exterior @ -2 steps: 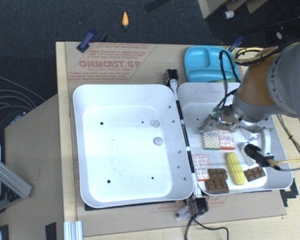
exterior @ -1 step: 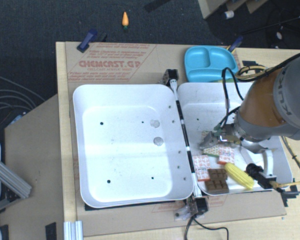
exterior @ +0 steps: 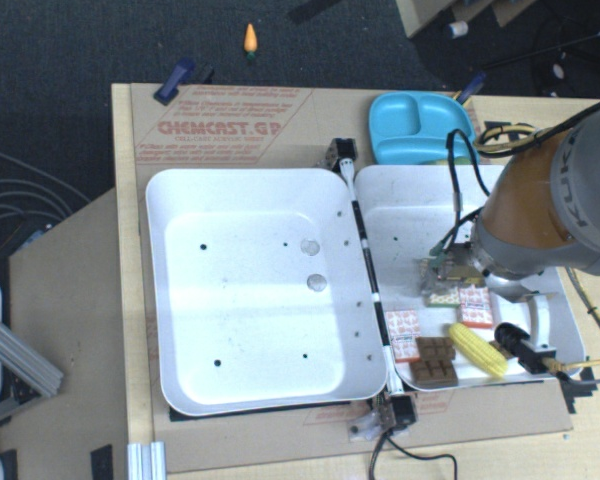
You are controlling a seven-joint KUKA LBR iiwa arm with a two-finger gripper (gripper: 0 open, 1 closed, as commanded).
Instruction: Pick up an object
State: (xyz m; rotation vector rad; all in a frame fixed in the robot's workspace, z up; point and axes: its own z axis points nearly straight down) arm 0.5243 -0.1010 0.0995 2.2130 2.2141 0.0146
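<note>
My gripper [exterior: 442,274] is low in the right bin [exterior: 400,203], near its middle, just above a small pale packet [exterior: 442,295]. Whether it touches the packet I cannot tell. Right of the packet lies a red and white packet [exterior: 475,306]. A second red and white packet [exterior: 403,328] lies by the bin's left wall. A brown block [exterior: 435,360] sits at the front edge, with a yellow corn-like piece [exterior: 477,349] to its right. The grey arm with its orange band [exterior: 525,208] covers the bin's right side.
The left bin [exterior: 180,268] holds two small grey round things [exterior: 314,266] near its right wall. A blue divided tray [exterior: 420,128] stands behind the right bin. A blue clip [exterior: 175,81] lies at the bench's back left.
</note>
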